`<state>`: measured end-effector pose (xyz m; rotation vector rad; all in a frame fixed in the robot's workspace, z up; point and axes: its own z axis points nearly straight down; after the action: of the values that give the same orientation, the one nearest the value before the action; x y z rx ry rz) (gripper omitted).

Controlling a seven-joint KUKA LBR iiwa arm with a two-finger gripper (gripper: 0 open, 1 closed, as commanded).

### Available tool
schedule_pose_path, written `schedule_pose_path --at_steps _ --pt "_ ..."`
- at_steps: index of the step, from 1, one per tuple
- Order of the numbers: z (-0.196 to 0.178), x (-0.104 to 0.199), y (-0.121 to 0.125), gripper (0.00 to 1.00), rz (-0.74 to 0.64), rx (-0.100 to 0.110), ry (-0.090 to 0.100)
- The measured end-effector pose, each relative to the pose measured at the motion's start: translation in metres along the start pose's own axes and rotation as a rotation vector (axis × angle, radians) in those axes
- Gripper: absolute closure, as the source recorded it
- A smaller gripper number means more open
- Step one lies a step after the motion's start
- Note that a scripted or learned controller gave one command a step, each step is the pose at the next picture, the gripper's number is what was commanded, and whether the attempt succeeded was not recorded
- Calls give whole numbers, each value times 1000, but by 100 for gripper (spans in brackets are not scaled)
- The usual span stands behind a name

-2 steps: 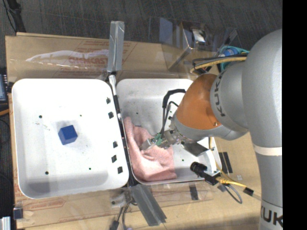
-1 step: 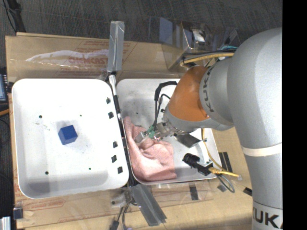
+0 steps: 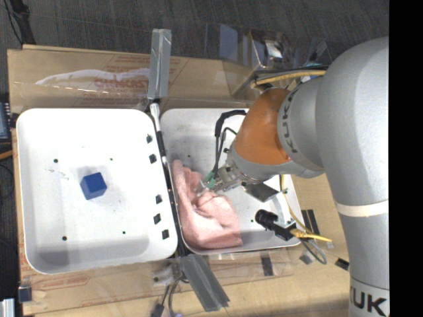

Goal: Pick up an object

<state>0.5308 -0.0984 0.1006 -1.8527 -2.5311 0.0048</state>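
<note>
Arm (image 3: 344, 131), orange band above wrist: dark letters "KU" running vertically, partly turned out of view. Arm's grey base at 5 o'clock: large dark "KU", cut off by the frame edge (presumably the maker's name, only these letters readable). Cardboard sheet (image 3: 86, 78) at 11 o'clock: faded red printing, too washed out to read. No numbers or signs legible.

Even overhead light, fairly bright. The white bins (image 3: 86, 256) glare slightly; a soft shadow lies along the left bin's near wall. Focus is a little soft throughout.
</note>
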Motion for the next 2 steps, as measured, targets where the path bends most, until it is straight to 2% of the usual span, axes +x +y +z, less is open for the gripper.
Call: schedule_pose_path --at_steps 1,2 --pt "0 0 0 0 -1 0 0" --pt "-9 0 0 100 -3 2 1"
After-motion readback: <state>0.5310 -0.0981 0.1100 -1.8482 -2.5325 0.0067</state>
